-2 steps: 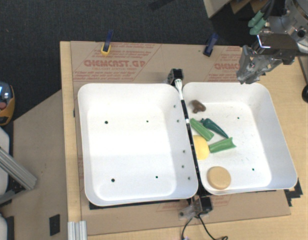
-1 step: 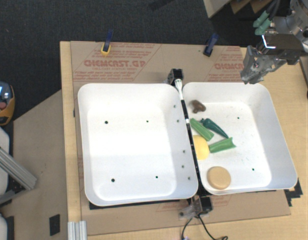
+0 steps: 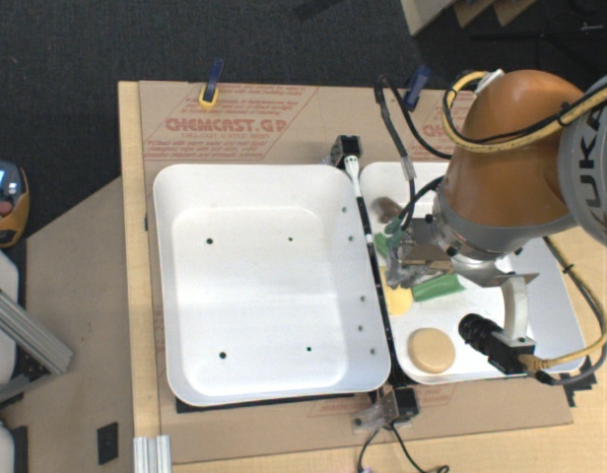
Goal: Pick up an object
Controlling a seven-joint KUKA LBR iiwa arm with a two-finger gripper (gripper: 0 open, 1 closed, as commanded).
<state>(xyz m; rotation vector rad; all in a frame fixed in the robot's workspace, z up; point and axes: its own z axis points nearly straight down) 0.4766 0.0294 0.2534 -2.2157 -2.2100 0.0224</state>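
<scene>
My gripper is down in the right bin, near its left wall, with the orange-banded wrist above hiding much of the bin. Right under and around it lie a green block, a yellow piece and a green piece. A small brown object lies further back. A round tan disc rests near the bin's front edge, apart from the gripper. Nothing can be seen held between the fingers.
The left bin sits alongside, sharing a raised divider with the right one. Both bins rest on a cardboard sheet with clips at its back edge. Cables run along the back of the right bin.
</scene>
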